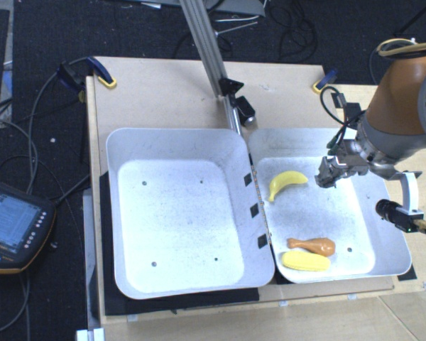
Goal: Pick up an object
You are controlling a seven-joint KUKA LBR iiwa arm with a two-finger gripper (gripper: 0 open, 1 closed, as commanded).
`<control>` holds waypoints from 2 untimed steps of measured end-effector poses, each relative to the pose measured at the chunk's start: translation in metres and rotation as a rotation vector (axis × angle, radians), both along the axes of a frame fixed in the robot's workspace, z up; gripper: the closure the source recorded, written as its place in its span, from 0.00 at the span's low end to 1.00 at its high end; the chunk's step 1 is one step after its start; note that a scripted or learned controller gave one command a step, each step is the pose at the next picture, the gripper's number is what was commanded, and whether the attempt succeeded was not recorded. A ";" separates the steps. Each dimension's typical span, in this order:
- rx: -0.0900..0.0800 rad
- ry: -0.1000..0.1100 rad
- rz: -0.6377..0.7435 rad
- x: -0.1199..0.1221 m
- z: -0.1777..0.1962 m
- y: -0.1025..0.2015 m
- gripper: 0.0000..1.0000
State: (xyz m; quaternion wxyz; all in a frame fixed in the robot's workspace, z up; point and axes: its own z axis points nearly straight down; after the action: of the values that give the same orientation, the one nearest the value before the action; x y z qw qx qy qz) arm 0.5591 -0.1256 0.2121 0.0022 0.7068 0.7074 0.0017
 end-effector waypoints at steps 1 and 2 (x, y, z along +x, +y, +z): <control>0.000 0.001 0.000 0.001 0.052 0.000 1.00; 0.002 0.006 0.003 -0.008 0.037 0.055 1.00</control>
State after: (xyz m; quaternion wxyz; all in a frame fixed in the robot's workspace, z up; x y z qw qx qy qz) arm 0.5514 -0.0710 0.2491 -0.0006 0.7056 0.7086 0.0000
